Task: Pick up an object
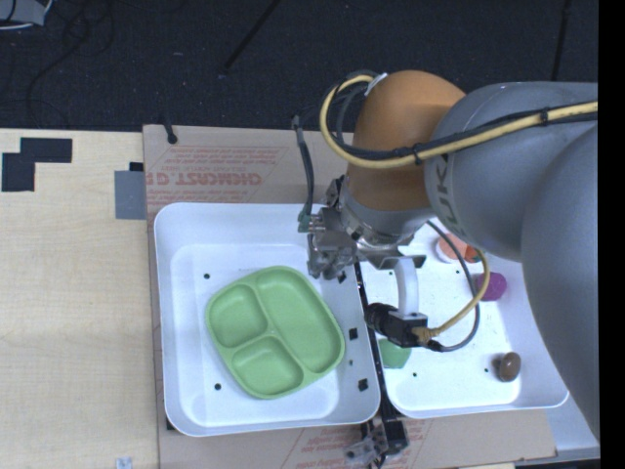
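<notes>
The plate (pixel 274 332) lies flat in the left bin (pixel 187 262), just near and left of my pincer (pixel 327 257). It is pale green, with three compartments. Whether my pincer is open or closed, I cannot tell.

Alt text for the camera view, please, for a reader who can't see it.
The robot's tool hangs over the right side of the left bin, close to a green divided plate lying in it. The right bin holds a small brown object and a magenta object.

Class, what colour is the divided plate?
The plate is light green, seen in the camera view.
</notes>
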